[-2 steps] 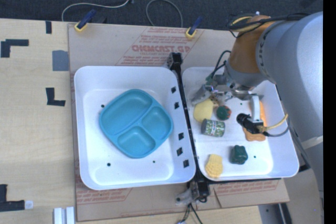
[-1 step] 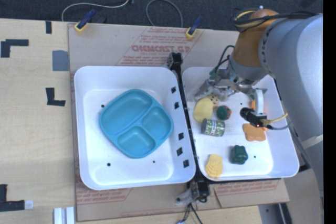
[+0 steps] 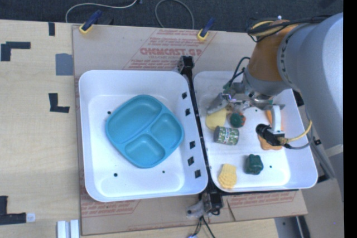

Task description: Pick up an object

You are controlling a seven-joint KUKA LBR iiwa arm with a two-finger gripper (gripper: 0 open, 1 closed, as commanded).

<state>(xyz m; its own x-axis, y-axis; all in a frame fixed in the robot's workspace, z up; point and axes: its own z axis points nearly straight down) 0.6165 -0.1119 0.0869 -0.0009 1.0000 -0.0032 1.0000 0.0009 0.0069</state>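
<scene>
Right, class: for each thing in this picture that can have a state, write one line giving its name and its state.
blue divided plate: flat in the left bin, compartments bare
small can: on its side in the right bin
corn cob: lying near the right bin's front edge
dark green toy: lying apart from the corn cob
gripper: low in the right bin, above the yellow piece

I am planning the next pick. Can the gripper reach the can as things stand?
Probably yes. The gripper hangs just above the can, whose top is uncovered; a yellow piece lies close beside it.
</scene>
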